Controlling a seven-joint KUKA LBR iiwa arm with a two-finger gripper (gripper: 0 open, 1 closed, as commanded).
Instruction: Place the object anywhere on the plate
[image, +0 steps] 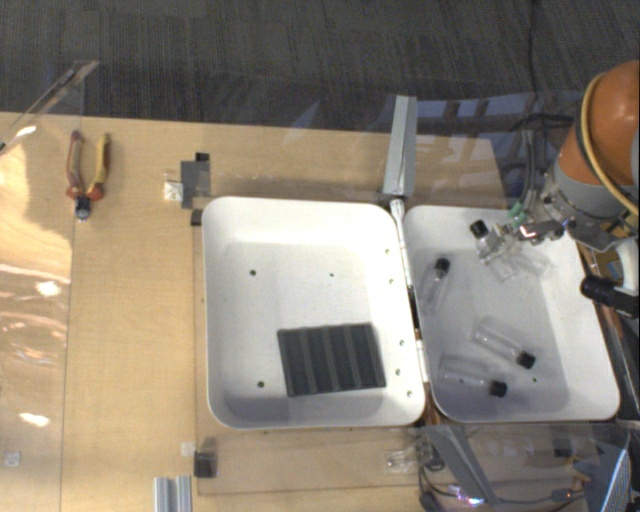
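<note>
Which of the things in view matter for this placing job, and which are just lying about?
For the job:
- tool, over the right bin's far end
- clear vials with black caps in the right bin, one near the tool
- dark ribbed plate in the left bin

Lying about:
- red-handled pliers on the bench
- black bracket beyond the left bin
</note>
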